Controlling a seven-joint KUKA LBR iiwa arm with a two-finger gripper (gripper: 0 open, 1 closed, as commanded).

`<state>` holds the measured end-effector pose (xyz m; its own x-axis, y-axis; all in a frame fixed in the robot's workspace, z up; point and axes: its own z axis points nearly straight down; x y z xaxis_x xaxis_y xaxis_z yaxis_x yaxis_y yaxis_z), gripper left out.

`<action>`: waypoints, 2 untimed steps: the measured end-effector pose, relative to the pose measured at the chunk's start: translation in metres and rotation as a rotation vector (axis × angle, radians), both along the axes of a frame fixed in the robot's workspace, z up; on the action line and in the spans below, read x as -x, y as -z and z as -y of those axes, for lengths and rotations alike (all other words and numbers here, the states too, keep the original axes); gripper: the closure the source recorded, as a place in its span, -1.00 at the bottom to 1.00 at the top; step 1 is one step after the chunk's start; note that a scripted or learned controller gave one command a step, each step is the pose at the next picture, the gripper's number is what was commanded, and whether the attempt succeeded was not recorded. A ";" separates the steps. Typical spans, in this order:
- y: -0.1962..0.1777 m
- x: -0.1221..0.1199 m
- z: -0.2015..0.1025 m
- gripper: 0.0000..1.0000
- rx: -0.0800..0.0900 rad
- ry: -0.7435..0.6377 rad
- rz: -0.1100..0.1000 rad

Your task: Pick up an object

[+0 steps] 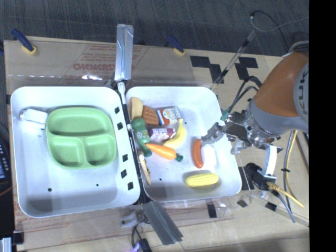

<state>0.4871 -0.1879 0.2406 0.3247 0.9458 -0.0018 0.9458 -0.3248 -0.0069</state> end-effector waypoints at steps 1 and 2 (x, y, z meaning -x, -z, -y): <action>-0.010 -0.001 -0.001 1.00 -0.001 -0.005 -0.002; -0.010 -0.001 -0.001 -1.00 0.000 -0.006 -0.002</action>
